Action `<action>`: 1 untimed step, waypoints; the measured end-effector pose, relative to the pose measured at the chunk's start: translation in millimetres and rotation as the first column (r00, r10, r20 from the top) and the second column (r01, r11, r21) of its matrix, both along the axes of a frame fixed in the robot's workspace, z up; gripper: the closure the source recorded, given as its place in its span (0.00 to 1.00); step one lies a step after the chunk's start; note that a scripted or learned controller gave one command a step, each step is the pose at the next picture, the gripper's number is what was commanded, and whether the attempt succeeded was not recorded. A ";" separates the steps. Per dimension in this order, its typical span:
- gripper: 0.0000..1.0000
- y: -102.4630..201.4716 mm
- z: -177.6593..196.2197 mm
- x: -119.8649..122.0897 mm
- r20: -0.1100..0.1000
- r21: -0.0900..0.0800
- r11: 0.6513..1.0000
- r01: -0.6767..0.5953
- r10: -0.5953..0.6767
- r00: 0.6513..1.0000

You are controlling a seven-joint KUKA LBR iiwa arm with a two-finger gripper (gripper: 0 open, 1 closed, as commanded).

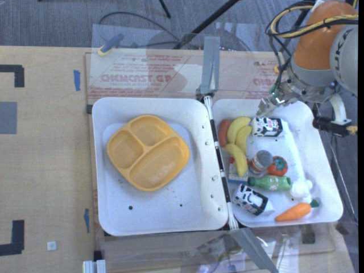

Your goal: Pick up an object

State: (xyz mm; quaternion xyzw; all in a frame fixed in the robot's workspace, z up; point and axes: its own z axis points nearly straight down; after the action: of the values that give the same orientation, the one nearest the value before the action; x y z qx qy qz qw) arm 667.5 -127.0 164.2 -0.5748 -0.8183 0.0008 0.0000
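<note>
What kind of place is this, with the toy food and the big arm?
Probably a robotics lab test bench. A grey and orange arm hangs over two white bins, one holding plastic toy food such as bananas, with tripod legs on carpet behind.

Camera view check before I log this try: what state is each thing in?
Gripper: hovering at the right bin's back edge, holding nothing visible.
Yellow divided plate: lying flat in the left bin, its compartments bare.
Green bottle: lying on its side.
Carrot: lying flat at the right bin's front.
Bananas: lying beside the divider.
</note>
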 end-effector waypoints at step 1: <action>1.00 -18.2 -40.1 -41.7 -0.006 0.002 1.000 -0.023 0.023 1.000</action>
State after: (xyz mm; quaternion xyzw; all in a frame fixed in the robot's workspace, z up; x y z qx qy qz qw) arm 625.7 -145.2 124.1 -0.5651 -0.8250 0.0014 0.0030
